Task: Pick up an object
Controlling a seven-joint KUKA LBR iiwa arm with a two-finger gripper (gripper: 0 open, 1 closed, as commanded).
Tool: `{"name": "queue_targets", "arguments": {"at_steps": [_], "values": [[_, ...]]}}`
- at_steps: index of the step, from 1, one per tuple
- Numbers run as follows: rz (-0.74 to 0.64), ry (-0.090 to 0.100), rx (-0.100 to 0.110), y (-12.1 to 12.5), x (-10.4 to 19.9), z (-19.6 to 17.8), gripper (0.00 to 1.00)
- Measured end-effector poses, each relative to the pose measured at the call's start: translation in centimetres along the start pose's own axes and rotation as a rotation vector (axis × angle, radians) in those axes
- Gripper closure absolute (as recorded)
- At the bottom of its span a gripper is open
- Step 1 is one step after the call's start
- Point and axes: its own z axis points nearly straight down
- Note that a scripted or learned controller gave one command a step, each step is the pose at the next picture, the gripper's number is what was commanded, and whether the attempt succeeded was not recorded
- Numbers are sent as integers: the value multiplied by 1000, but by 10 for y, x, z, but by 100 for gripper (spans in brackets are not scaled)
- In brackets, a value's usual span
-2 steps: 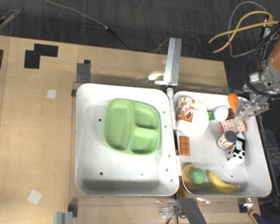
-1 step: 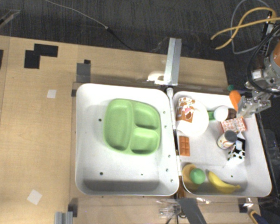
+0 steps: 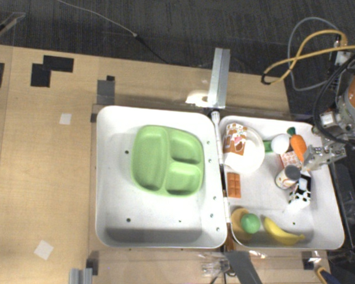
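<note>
Two white bins sit side by side. The left bin [image 3: 112, 182] holds one green divided plate [image 3: 166, 160]. The right bin [image 3: 328, 222] holds one carton [image 3: 235, 139] on one white plate [image 3: 248, 161], one chocolate bar [image 3: 234, 184], one white ball [image 3: 280, 143], one carrot [image 3: 297, 146], one cow figure [image 3: 301, 192], one banana [image 3: 281, 233], and one green ball [image 3: 250, 223] in a yellow bowl [image 3: 237, 218]. The arm enters at the upper right; the gripper [image 3: 320, 156] hangs over the bin's right side, near the carrot. Whether it is spread or pressed together cannot be told.
</note>
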Motion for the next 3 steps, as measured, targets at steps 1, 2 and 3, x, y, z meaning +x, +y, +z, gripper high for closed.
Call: {"name": "queue_targets", "arguments": {"at_steps": [1, 2, 3], "values": [[-174, 1, 0, 4, 39, 1, 100], [-456, 0, -6, 95, 16, 7, 100], [-277, 0, -1, 74, -11, -18, 100]]}}
